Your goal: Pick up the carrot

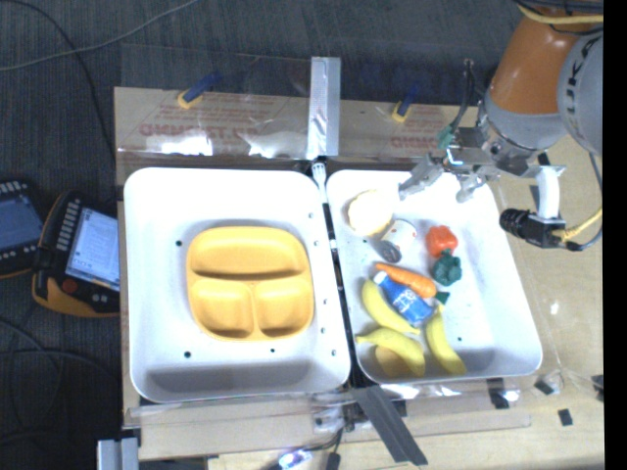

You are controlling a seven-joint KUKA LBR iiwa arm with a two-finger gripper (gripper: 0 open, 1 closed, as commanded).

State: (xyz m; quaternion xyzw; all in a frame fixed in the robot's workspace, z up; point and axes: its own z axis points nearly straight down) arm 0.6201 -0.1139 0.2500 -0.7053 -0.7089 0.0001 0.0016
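Hovering: gripper (443, 179) splayed, apparently empty, right bin's (509, 262) 12 o'clock rim. Approach step; next descend toward 6 o'clock onto carrot (407, 280).

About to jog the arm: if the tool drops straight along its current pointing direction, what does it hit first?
Probably bare floor of the right bin near its upper edge. The tool sits above that spot, up-right of the carrot; depth is hard to judge from this view.

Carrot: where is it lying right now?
The carrot lies in the right bin, near its middle, across the blue packet and just left of the green toy.
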